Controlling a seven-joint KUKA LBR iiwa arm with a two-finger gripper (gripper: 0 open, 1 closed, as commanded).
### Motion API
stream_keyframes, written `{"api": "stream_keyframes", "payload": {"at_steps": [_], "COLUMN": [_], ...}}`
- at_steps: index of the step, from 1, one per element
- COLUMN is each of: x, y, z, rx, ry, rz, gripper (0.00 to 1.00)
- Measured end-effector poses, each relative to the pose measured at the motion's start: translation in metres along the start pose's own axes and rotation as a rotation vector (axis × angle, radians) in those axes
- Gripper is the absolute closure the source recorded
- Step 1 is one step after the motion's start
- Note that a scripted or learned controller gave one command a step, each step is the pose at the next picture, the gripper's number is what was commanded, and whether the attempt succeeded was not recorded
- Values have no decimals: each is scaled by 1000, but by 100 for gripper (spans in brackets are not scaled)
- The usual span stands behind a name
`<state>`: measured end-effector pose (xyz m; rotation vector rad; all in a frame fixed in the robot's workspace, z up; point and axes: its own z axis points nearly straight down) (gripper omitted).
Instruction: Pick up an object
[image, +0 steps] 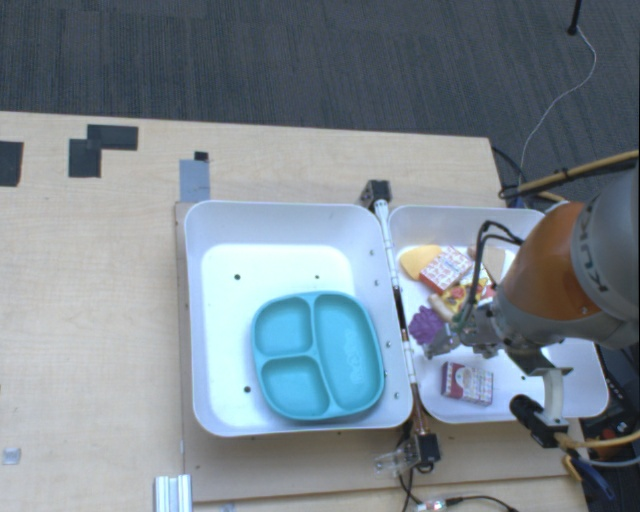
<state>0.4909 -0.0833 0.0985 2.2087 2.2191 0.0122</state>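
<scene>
Bench (90, 300): pale wood surface, with dark rectangular marks near its far left corner.
Left bin (215, 400): shallow white bin, left of the pair.
Divided plate (318, 354): light blue, three compartments, lying flat in the near right part of the left bin, close to the wall shared with the right bin.
Right bin (590, 395): shallow white bin, touching the left bin along one side.
Purple item (426, 326): small and lumpy, in the right bin near the shared wall; its exact kind cannot be told.
Yellow item (416, 259): rounded, at the far end of the right bin.
Red and white packet (446, 268): lies just beside the yellow item, partly over it.
Small red box (467, 382): flat on the near floor of the right bin, apart from the other items.
Gripper (462, 322): low over the middle of the right bin, among the cluttered items beside the purple item; whether it is open or closed, or grips anything, cannot be told.
Arm (560, 275): grey with an orange band, reaching in from the right above the right bin.
</scene>
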Motion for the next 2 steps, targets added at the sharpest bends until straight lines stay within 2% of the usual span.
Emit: {"api": "stream_keyframes", "payload": {"at_steps": [1, 2], "x": [1, 1], "y": [2, 1], "z": [-10, -10], "rx": [-3, -3], "ry": [1, 1], "rz": [-5, -4], "gripper": [100, 0]}}
